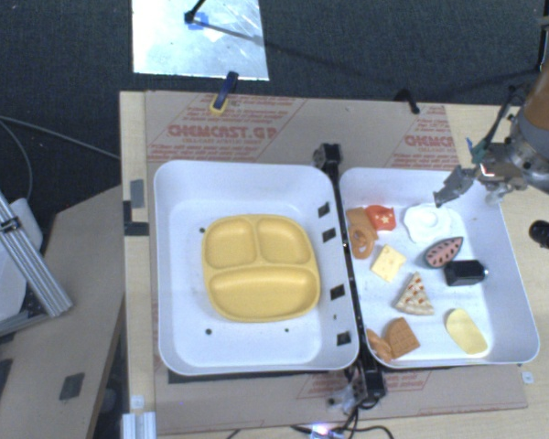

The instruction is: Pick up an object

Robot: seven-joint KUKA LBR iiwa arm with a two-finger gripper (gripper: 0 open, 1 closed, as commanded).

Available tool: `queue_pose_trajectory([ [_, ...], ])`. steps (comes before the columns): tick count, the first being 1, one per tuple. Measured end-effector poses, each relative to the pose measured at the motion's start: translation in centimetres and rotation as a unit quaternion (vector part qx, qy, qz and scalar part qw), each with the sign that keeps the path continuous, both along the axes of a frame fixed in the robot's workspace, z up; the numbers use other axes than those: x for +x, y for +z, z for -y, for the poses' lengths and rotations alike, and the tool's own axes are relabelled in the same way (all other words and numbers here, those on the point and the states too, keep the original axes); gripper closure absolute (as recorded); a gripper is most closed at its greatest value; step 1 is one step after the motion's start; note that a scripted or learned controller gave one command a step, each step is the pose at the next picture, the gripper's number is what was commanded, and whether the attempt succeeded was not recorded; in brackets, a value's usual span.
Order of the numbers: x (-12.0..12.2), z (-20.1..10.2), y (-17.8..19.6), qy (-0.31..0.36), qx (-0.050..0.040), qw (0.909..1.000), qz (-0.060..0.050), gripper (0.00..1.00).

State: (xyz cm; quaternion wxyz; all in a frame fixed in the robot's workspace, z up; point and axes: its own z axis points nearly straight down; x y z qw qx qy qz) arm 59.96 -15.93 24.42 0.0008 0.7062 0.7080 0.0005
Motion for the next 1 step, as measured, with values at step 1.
queue_pose_trajectory([
  [1, -6.76, -6.64, -0.04, 0.002, 0.0016, 1.0, -0.002, 0.0],
])
